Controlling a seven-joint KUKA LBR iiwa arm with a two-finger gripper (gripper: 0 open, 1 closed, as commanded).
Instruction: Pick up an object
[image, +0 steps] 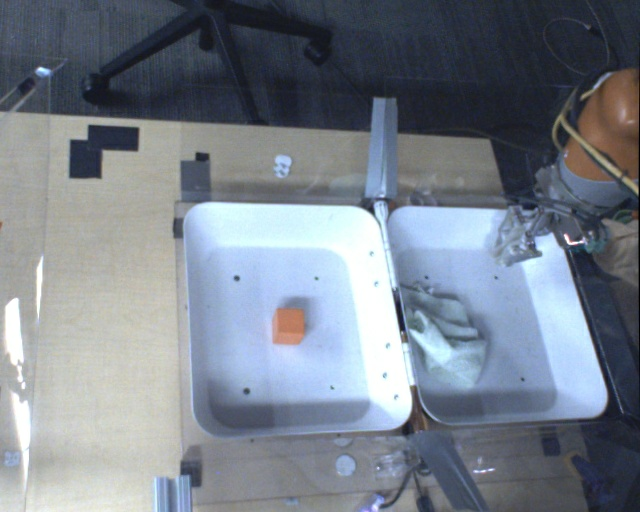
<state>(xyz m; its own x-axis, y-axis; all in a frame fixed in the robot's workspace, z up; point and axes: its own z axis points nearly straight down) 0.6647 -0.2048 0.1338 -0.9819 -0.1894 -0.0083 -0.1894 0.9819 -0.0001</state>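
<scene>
From the camera view, 2 shallow white bins sit side by side on the pale wooden desk (110, 330), parted by a grey metal divider bar (383, 150). The left bin (215, 395) holds 1 small orange cube (289, 326), lying flat near its middle, well apart from every wall, so it looks easy to reach from above. The right bin (585, 385) holds a crumpled pale cloth (445, 330), bunched against its left wall near the divider.

The gripper (516, 238) hangs over the far right corner of the right bin, well apart from the cloth and further still from the cube. Nothing lies between the jaws. They blur into the white bin wall behind them, so I cannot tell how wide they stand.

The arm (600, 150) is cut off at the right edge. The cloth's folds could hide something small beneath. Judging by this, no pick has begun.
</scene>
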